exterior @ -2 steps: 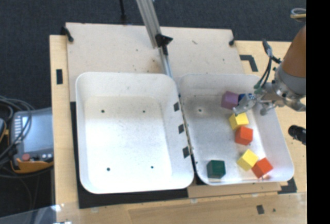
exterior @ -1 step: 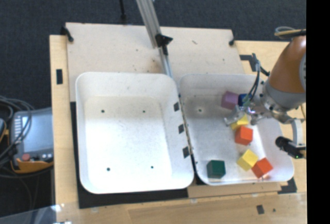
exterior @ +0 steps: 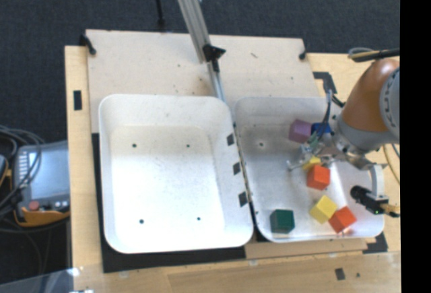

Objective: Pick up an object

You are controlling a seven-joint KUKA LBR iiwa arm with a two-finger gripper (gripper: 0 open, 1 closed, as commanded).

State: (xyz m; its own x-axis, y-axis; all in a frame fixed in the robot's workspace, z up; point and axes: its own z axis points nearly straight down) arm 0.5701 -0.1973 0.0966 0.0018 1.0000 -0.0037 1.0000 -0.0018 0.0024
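The right bin (exterior: 266, 150) holds several small blocks. A purple block (exterior: 300, 130) lies toward its back. An orange-red block (exterior: 318, 177) sits mid-bin with a small yellow piece (exterior: 312, 164) touching its far side. Near the front lie a yellow block (exterior: 324, 208), an orange block (exterior: 343, 219) and a dark green block (exterior: 282, 221). My gripper (exterior: 306, 155) reaches in from the right and hangs low between the purple block and the orange-red block, close to the small yellow piece. Nothing is seen lifted off the bin floor.
The left bin (exterior: 168, 170) stands beside the right one, their rims meeting at a ridge (exterior: 239, 170). A slanted aluminium rail (exterior: 195, 22) rises behind the bins. A monitor and cables (exterior: 37, 180) sit off the bench's left edge.
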